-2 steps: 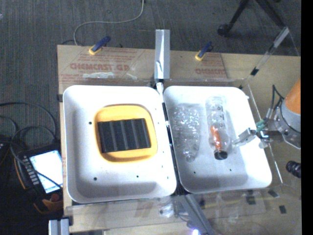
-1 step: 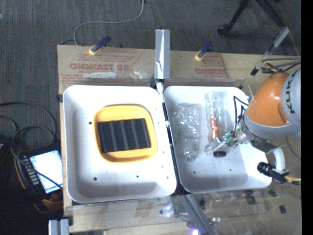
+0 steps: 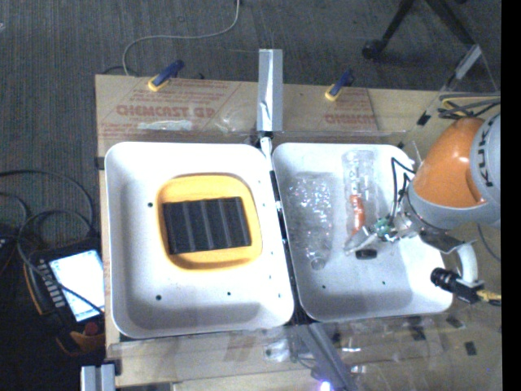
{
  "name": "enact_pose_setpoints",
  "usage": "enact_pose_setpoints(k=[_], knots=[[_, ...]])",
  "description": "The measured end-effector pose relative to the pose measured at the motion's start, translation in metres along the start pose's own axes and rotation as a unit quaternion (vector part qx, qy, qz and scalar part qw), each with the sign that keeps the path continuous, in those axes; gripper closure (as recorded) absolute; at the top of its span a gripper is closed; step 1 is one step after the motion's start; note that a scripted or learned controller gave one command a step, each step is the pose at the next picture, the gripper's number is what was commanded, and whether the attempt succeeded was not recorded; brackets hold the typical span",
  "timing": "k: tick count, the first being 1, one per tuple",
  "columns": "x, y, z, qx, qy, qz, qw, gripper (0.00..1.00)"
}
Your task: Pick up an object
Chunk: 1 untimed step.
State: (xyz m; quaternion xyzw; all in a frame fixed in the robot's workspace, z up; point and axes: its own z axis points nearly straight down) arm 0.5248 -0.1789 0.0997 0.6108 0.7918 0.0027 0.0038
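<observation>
Jaws (image 3: 376,236) sit low in the right bin (image 3: 342,300), at the frame's right-center; too small and cluttered to tell their state, and nothing is visibly between them. A small dark bit (image 3: 366,252) lies just below-left of the tip, identity unclear.

Just left of the jaws, touching or nearly so: a clear tube-like container with an orange-red item inside (image 3: 357,198), lying lengthwise up the bin. Probably the target, judging from the wrist being angled toward its lower end. Further left, near the bin's left wall, a crumpled clear plastic bottle (image 3: 313,214), also lengthwise. Both are transparent, so the edges are hard to read; a grasp here may slip or miss.

The arm (image 3: 456,177) comes in from the right edge, its orange band over the bin's right rim, cables trailing beside it.

The left bin (image 3: 130,292) holds a yellow tray with a dark ribbed insert (image 3: 207,222), flat and centered, well apart from the jaws, so not in play for this try.

Both bins rest side by side on the table (image 3: 122,96), which is cardboard-topped with two yellow-blue clamps at the upper edge pinning it.

Judgement: approach or closing stage, no lift yet.
</observation>
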Motion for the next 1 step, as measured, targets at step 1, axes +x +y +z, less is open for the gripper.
enact_pose_setpoints(k=[1], knots=[[0.0349,0.0254,-0.0751,0.005,0.001,0.092,0.9957,1.00]])
